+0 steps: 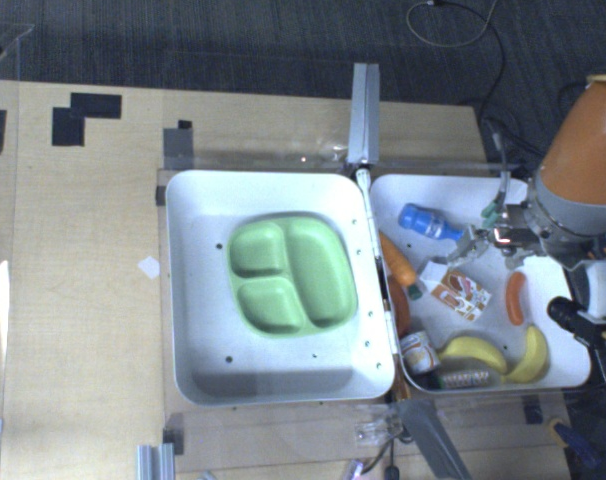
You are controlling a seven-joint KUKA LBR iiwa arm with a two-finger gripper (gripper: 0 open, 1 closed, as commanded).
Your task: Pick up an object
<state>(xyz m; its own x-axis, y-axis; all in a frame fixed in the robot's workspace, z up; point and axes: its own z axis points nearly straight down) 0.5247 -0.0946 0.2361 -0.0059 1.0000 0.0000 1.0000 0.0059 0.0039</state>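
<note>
Over the right bin [581, 370], the gripper [488, 236] hangs low, seemingly placed to pick; whether it is open or closed I cannot tell. Just below lie a snack packet [459, 295] and 2 bananas [501, 354].

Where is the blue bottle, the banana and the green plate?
blue bottle [428, 222]: camera view, middle of its body.
banana [531, 356]: camera view, on its yellow curve.
green plate [289, 273]: camera view, on the ridge between its compartments.

We see a green divided plate [288, 273] in the left bin [193, 368], and the gripper [483, 236] above the right bin [573, 368], near a blue bottle [428, 222].
</note>
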